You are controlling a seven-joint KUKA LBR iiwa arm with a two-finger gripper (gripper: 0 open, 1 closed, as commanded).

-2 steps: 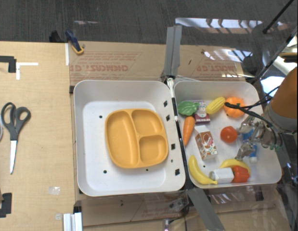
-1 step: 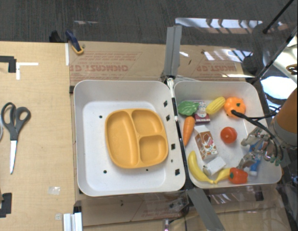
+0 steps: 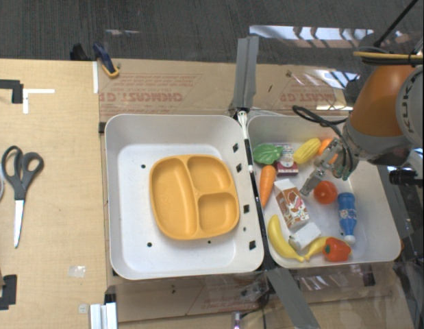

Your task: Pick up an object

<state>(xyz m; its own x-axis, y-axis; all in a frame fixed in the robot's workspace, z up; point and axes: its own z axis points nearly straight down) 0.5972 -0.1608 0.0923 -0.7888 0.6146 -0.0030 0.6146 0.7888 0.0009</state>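
Observation:
My gripper [image 3: 325,177] hangs low in the right bin [image 3: 384,204], open, with nothing seen between its fingers. A red tomato [image 3: 325,193] lies just under and in front of it. Left of the gripper lie a printed carton [image 3: 292,208] and an orange carrot [image 3: 267,184]. Behind it are a yellow piece [image 3: 307,150], a green vegetable [image 3: 267,153] and a small labelled item [image 3: 287,162]. A blue bottle [image 3: 346,214] stands to the tomato's right. Near the bin's front lie a banana [image 3: 283,240], a white block [image 3: 306,233] and a red pepper [image 3: 337,250].
The left bin [image 3: 122,204] holds a yellow three-part plate [image 3: 194,196]. Scissors [image 3: 20,177] lie on the wooden bench at far left. A grey divider post [image 3: 245,74] rises behind the two bins. The arm's orange band [image 3: 379,101] looms over the right bin's back corner.

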